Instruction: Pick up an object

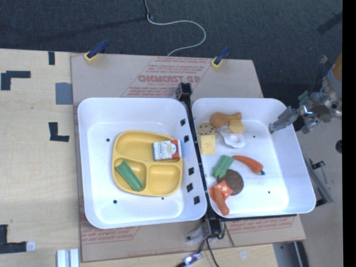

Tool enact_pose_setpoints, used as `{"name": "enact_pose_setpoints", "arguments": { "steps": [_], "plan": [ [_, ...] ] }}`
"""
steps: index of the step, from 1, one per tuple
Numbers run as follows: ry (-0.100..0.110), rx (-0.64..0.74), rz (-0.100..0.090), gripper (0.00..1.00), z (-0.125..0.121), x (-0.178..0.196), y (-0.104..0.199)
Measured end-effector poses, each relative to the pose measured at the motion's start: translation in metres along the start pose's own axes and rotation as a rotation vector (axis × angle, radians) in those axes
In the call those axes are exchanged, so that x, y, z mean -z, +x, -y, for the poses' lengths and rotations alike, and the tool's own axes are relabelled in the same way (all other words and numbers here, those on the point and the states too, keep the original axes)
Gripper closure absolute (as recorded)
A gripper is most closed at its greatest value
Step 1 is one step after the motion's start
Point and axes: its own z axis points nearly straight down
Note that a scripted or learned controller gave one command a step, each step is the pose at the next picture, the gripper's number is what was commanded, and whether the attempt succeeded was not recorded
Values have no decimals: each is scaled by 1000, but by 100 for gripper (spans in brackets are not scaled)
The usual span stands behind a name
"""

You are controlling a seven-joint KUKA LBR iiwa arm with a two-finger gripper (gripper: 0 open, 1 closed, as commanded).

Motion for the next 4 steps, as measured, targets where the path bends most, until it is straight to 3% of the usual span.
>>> {"name": "enact_pose_setpoints", "arguments": {
  "steps": [1, 4],
  "plan": [
    [-12, 4, 3, 0, -2, 7, 1],
    [-9, 5, 2, 0, -5, -134, -12]
  ]
}}
